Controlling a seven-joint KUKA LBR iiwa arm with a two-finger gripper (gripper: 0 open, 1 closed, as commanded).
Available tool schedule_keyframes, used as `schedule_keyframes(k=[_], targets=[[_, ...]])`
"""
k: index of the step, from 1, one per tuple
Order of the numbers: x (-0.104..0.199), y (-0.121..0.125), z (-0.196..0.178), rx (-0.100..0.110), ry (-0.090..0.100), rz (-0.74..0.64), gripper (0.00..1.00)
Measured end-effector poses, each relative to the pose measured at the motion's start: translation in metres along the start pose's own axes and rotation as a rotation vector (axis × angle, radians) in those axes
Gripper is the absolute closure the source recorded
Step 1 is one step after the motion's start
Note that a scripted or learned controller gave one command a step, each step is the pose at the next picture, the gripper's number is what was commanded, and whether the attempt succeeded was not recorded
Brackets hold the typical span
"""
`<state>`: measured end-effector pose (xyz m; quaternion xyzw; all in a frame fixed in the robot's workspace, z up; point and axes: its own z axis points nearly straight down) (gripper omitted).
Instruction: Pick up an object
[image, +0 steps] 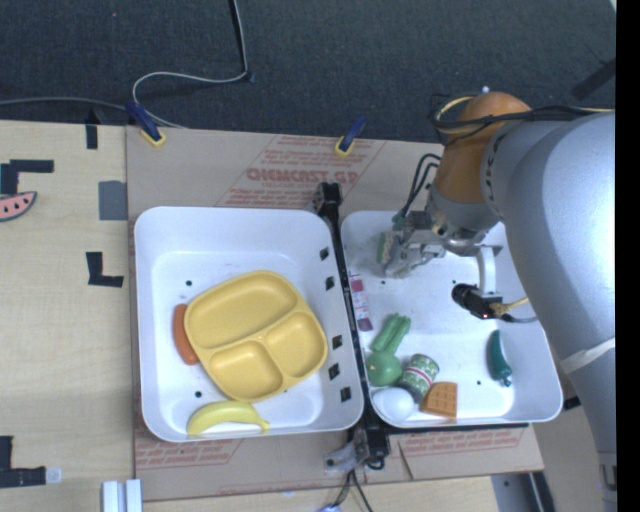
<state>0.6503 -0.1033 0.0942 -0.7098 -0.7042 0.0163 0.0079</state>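
My gripper (397, 258) hangs over the back left part of the right bin (455, 285), above bare white floor. No object shows in it. Toward the front of that bin lie a green toy vegetable (386, 350), a small green-labelled can (420, 372), a white egg (396, 403) and an orange wedge (440, 399). A teal piece (498, 358) rests near the right wall. A thin pink and purple item (360, 302) lies along the left wall.
The left bin (165, 240) holds a yellow divided plate (256, 333), an orange-red piece (184, 335) tucked at its left side, and a banana (226, 418) at the front. A black divider (338, 290) runs between the bins. The grey arm (560, 230) covers the right side.
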Motion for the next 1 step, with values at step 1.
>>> schedule_keyframes(k=[1], targets=[[-0.0001,-0.0001,0.0001,0.0,-0.001,0.0,0.0]])
